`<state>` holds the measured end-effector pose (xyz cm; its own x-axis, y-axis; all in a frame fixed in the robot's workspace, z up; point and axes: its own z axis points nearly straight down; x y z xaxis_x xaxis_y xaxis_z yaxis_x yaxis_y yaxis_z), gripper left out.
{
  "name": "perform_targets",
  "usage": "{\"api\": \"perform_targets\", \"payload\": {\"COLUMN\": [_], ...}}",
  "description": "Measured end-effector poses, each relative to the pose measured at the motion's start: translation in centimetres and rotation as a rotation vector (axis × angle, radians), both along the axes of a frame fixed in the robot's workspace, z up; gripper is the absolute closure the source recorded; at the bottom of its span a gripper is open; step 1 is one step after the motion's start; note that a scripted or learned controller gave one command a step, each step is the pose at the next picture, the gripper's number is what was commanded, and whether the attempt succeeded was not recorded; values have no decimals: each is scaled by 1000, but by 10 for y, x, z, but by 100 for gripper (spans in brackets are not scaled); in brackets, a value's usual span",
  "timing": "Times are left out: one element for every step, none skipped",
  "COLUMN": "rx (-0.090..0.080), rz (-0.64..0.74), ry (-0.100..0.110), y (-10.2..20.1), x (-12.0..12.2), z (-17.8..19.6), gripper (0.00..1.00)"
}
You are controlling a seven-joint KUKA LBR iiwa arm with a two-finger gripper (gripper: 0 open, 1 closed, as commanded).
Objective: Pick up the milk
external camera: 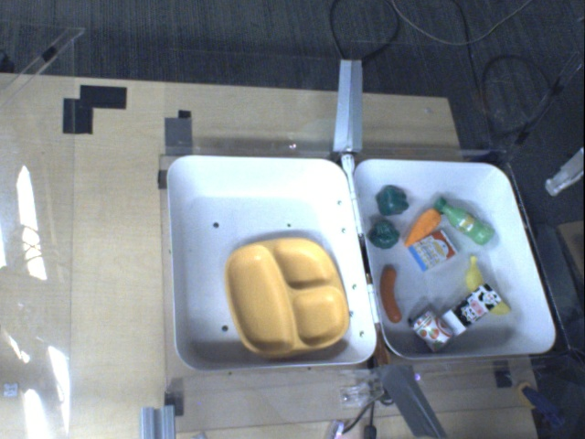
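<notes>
Two close neighbours make this pick risky: the milk (478, 305), a small cow-patterned carton, lies near the front right corner of the right bin (512, 190), with a can (431, 328) just beside it and a yellow piece (473, 272) close behind. A slightly misplaced descent could catch the can instead, or nudge the carton against the wall. Whether the pincer is apart or together cannot be told.
</notes>
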<state>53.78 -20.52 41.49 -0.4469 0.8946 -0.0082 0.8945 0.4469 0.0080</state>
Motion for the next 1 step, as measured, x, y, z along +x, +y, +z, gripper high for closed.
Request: {"api": "perform_targets", "payload": {"rx": [-3], "rz": [7], "ry": [-9], "y": [1], "x": [2], "z": [12], "gripper": [100]}}
